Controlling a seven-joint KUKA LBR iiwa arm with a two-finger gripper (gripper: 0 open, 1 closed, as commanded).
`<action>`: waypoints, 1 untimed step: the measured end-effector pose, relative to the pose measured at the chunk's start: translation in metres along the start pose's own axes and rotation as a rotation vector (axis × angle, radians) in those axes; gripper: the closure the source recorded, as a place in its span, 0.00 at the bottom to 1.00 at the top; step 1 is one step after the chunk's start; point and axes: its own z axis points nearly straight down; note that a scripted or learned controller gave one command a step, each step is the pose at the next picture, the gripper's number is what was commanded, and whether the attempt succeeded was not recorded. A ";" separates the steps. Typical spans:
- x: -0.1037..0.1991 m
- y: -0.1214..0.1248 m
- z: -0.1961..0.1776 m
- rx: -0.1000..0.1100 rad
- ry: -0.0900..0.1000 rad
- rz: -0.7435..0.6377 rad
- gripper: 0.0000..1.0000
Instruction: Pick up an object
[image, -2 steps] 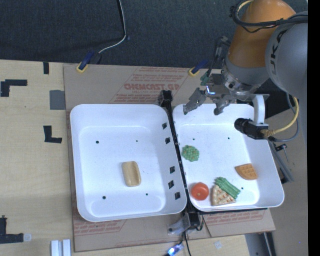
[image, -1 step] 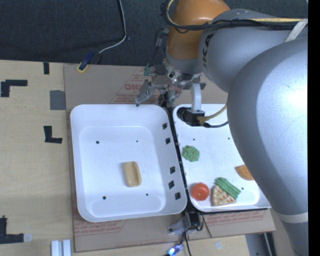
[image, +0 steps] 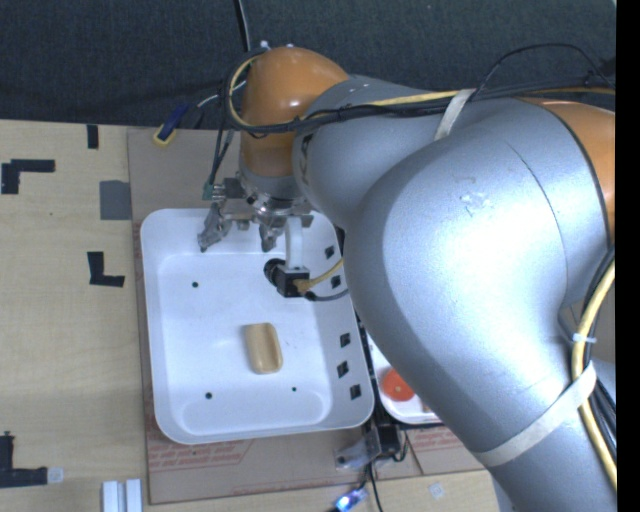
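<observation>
tan block (image: 263, 348) lay on the floor of the left white bin (image: 170, 300), a little right of the bin's middle and toward its near half. its shape was a short rounded oblong, and its long axis ran roughly from the far rim to the near rim, tilted only slightly, with the near end leaning a touch to the right. it rested flat and touched nothing else.

the grey arm (image: 470, 250) swept in from the right and covered most of that side, its orange band (image: 280, 95) sitting above the wrist near the far edge of the bin. the gripper (image: 238, 232) hung over the bin's far rim, well apart from the tan block. its two fingers (image: 210, 234) stood spread with a gap between them, and nothing was between them.

a small black part with yellow wires (image: 288, 278) hung just below the wrist, between the gripper and the block. past the arm, a strip of the right bin (image: 405, 405) showed, with an orange-red object (image: 396, 384) lying in it, mostly hidden. both bins sat on brown cardboard (image: 190, 460).
</observation>
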 end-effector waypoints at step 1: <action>0.064 0.003 -0.090 -0.014 0.003 0.001 0.00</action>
